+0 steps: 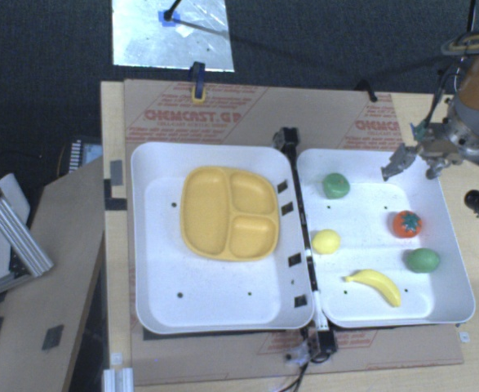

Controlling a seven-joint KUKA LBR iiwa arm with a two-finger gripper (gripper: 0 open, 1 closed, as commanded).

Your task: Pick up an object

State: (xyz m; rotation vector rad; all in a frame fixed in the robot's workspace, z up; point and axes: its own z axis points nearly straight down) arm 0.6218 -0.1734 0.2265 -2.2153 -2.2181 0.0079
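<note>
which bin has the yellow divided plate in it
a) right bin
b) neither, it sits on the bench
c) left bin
c: the yellow divided plate lies inside the left bin, while the right bin holds the banana and round fruits.

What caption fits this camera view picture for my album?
Robot gripper hovers open over the right bin holding a banana, tomato and more toy fruit.

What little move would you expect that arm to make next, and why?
Probably a short drop toward the tomato. The end effector hangs open above the right bin's far edge with nothing between its fingers, and the tomato seems the closest fruit, with free space around it.
</note>
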